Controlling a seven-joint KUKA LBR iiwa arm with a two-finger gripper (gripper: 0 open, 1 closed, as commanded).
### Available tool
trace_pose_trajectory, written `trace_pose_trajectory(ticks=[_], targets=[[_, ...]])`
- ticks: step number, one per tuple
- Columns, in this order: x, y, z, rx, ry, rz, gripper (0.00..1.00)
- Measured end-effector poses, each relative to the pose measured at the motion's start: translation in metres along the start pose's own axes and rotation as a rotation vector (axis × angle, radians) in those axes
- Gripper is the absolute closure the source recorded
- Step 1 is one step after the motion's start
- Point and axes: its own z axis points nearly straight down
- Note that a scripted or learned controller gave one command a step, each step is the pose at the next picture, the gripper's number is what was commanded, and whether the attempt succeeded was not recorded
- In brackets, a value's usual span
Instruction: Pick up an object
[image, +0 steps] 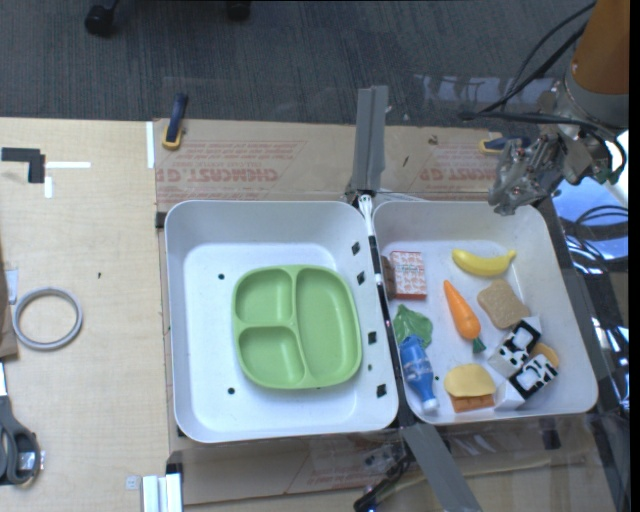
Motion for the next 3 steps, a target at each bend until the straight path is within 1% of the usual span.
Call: trace_pose_trajectory(ticks=[1, 2, 3], targets=[[-0.001, -0.021, -0.002, -0.001, -0.001, -0.183, 1.0], [-0.007, 0.019, -0.002, -0.002, 0.001, -0.075, 1.0], [0.078, 0.082, -0.007, -0.001, 0.005, 0.242, 1.0]])
